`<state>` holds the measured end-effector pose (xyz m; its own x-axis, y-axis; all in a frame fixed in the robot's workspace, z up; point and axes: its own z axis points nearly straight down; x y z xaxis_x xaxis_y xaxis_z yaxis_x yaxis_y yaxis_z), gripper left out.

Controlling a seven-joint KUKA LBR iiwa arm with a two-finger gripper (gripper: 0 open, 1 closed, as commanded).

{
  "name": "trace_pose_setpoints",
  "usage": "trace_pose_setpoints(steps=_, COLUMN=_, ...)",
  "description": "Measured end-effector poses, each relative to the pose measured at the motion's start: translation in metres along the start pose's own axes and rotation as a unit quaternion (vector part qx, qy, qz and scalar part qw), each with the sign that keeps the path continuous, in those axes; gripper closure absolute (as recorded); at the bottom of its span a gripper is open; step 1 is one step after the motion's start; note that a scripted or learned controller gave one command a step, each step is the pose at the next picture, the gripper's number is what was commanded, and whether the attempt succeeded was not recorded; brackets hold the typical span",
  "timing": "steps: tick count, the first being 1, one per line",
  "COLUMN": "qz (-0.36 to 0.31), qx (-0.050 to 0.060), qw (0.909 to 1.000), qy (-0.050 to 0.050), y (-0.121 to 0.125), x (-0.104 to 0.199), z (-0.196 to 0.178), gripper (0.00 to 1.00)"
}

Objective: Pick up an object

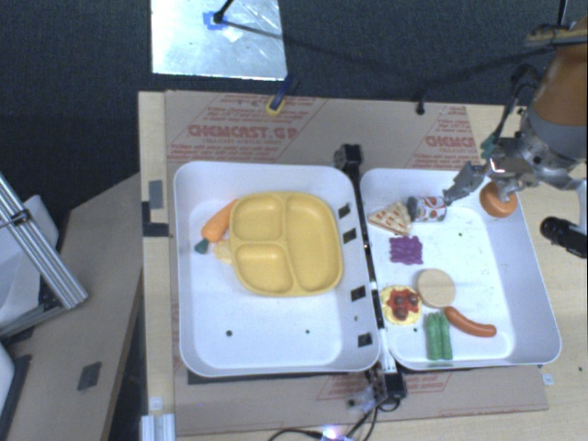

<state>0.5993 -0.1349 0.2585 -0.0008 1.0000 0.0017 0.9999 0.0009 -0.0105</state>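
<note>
My gripper [480,189] hangs over the far edge of the right bin [542,310], below the grey wrist and orange band. An orange fruit [500,202] lies right beneath it, against the bin's far right wall; I cannot see whether it is held. Just left of the gripper lies a small red and white can [430,209], touching a pizza slice [390,217]. Purple grapes [405,249], a round tan cracker [436,288], a small round pizza [401,304], a sausage [470,322] and green beans [438,336] lie nearer the front.
The left bin [197,338] holds a yellow divided plate [280,243] with a carrot [217,221] at its left edge. A black divider [360,246] runs between the bins. A shiny metal sheet [219,26] lies beyond the bench.
</note>
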Motion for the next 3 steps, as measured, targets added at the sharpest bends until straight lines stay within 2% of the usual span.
trace_pose_setpoints(steps=1, qz=-0.001, qx=-0.006, qw=1.0000, qy=-0.001, y=0.002, x=0.000, z=-0.007, gripper=0.00)
trace_pose_setpoints(steps=3, qz=0.000, qx=-0.004, qw=1.0000, qy=0.000, y=-0.006, x=-0.006, z=0.087, gripper=0.00)
